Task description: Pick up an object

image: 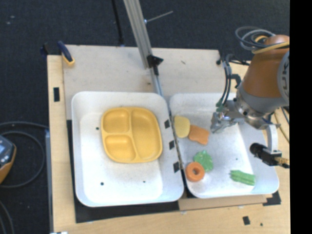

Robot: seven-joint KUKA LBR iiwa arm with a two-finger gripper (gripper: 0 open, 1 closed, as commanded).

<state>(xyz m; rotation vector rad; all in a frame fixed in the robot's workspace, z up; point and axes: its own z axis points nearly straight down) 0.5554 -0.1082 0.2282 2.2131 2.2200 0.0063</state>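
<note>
Two shallow white bins are set side by side on the worktop [112, 67]. The left bin [87, 179] is occupied by a yellow divided plate [131, 133] with three compartments, lying flat near the bin's middle; nothing is seen in its compartments. In the right bin [263, 184] five small objects are spread. A pale yellow piece [182, 126] lies at the bin's left wall, with an orange wedge [199, 135] touching its right side. Nearer the front, a green leafy toy [204, 160] is overlapped by an orange ring [195, 171], and a green pod [242, 177] lies apart toward the right front corner. The gripper [220, 122] is positioned low over the right bin, just right of the orange wedge. Nothing is seen between the fingers; whether they are spread or pressed together cannot be told.
</note>
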